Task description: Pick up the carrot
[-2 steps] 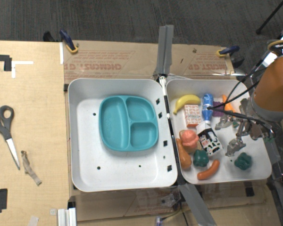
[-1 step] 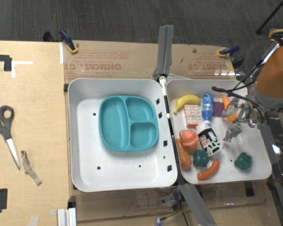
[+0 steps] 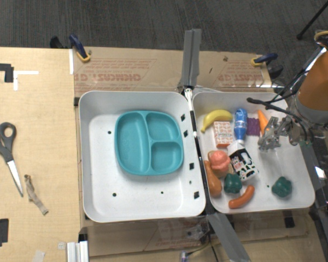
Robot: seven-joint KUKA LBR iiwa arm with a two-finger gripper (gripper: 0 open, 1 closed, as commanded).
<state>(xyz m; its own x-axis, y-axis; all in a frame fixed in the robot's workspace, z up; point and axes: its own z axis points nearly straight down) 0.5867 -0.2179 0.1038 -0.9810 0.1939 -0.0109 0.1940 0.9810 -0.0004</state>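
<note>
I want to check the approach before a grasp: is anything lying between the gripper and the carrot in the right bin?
Nothing visible does. The gripper hangs just in front of the carrot. A purple item lies close against the carrot's left side, away from the gripper.

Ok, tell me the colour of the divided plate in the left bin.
The divided plate is teal, seen plainly in the camera view from above.

A robotics lab: two white bins (image 3: 136, 209) sit on cardboard sheets (image 3: 153, 70) held by spring clamps (image 3: 79, 48), with black tape marks (image 3: 3, 72) and scissors (image 3: 8, 152) on the plywood table (image 3: 33, 201), over grey carpet (image 3: 126, 10).
</note>
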